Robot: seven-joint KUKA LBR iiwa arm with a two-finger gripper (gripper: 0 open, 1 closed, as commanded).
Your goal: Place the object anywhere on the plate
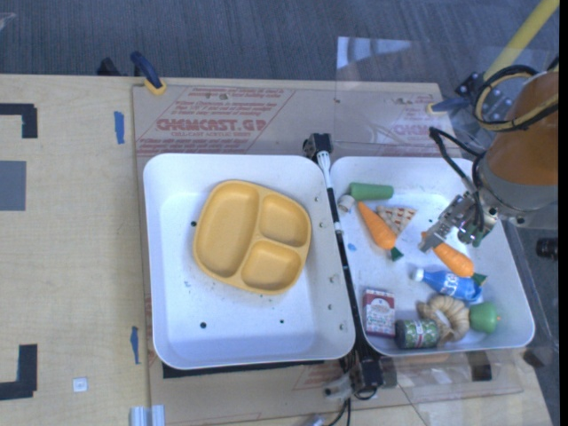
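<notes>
The yellow three-compartment plate (pixel 251 236) lies in the left bin (pixel 169 264) with nothing on it. My gripper (pixel 455 229) hangs over the right bin (pixel 519 300), in its right half. Just below it in the view lies a small orange carrot (pixel 454 260). Nothing shows held in the gripper. A larger carrot (pixel 380 227) and a pizza slice (pixel 398 216) lie to its left.
The right bin also holds a green cucumber (pixel 370 191), a blue bottle (pixel 451 284), a red box (pixel 379 311), a green can (pixel 419 333), a pretzel-like bread (pixel 446 313) and a green ball (pixel 485 318). A black ridge (pixel 335 229) separates the bins.
</notes>
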